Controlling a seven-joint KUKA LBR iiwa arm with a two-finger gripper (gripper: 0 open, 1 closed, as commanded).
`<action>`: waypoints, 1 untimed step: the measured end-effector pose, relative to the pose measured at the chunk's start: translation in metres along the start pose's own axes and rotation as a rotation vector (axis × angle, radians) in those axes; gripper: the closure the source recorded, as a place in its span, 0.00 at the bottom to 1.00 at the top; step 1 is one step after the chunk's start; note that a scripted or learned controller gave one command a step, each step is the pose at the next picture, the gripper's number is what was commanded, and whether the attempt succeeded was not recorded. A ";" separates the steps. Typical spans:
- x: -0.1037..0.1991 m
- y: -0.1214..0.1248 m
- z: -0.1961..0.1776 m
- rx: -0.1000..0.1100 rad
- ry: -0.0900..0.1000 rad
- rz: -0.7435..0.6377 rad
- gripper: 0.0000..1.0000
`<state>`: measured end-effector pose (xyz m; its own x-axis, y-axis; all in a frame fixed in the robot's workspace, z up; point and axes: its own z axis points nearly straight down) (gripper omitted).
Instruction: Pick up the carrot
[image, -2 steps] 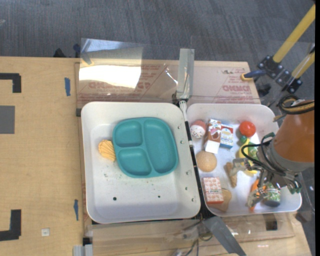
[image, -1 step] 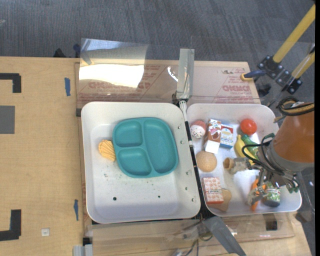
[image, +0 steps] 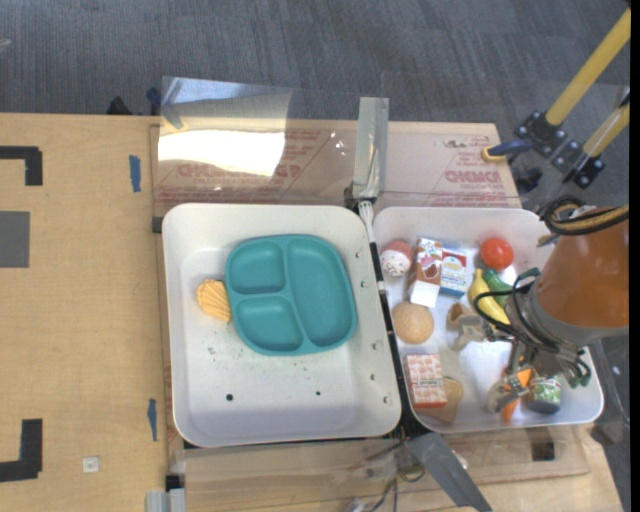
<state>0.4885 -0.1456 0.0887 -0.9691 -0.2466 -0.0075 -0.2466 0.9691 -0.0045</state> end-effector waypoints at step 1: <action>-0.002 0.001 -0.011 0.000 -0.003 -0.001 1.00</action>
<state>0.4898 -0.1445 0.0997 -0.9688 -0.2478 -0.0102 -0.2478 0.9688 -0.0050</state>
